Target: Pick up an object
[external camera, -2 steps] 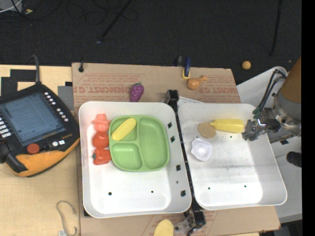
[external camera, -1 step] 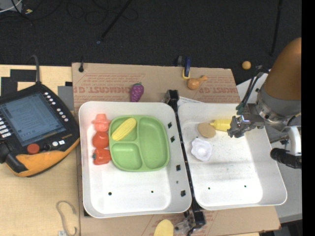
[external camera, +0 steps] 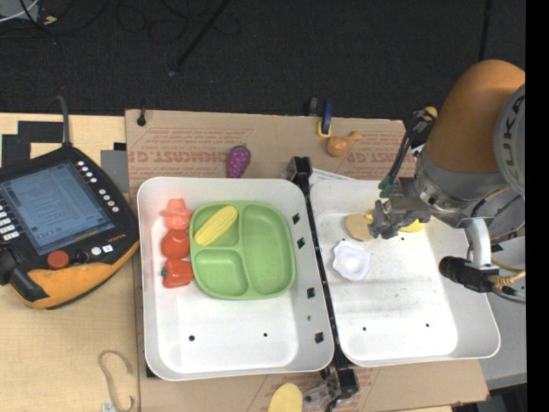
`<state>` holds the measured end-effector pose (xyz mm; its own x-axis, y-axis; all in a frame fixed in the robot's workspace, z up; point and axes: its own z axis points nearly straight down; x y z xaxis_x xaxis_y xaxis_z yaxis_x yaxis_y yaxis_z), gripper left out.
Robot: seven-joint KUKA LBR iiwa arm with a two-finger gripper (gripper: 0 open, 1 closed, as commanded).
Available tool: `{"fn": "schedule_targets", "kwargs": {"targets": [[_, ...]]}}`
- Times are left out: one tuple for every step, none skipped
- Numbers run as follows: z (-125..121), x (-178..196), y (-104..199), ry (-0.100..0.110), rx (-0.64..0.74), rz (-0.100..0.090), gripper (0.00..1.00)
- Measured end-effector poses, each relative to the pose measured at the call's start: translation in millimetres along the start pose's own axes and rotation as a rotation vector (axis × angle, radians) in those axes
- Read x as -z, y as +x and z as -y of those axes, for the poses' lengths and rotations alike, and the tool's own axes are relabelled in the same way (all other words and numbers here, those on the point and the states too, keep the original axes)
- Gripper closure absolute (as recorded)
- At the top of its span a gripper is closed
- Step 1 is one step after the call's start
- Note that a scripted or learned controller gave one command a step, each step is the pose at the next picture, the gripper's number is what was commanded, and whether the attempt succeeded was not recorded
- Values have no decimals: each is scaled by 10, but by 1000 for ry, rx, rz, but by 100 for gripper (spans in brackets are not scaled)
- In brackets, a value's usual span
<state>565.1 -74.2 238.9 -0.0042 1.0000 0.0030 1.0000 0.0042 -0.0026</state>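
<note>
My gripper (external camera: pixel 388 221) hangs low in the right bin (external camera: pixel 420 333), near its back edge. A flat tan round piece (external camera: pixel 356 227) lies just to its left, touching or nearly touching it. On the gripper's right a yellow object (external camera: pixel 416 225) peeks out, partly hidden by the wrist. A crumpled white object (external camera: pixel 351 260) rests in the bin just in front of the tan piece. The left bin (external camera: pixel 223 342) bears a green divided plate (external camera: pixel 249 260) with a yellow corn cob (external camera: pixel 214 224) in its back left compartment. Red and pink toys (external camera: pixel 175 243) lie stacked beside the plate's left side.
On the cardboard behind the bins lie a purple grape bunch (external camera: pixel 238 160) and an orange-tan toy (external camera: pixel 341 143). A yellow object (external camera: pixel 286 396) rests at the front edge. A control pendant (external camera: pixel 51 217) lies to the left. A black divider (external camera: pixel 313 264) separates the bins.
</note>
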Motion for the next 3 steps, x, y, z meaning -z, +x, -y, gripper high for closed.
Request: {"fn": "schedule_targets", "kwargs": {"targets": [[-170, -232, 463, 2, -1, 1, 100], [-244, -45, 442, -2, -5, 2, 100], [-207, -218, 413, 2, -5, 3, 100]]}}
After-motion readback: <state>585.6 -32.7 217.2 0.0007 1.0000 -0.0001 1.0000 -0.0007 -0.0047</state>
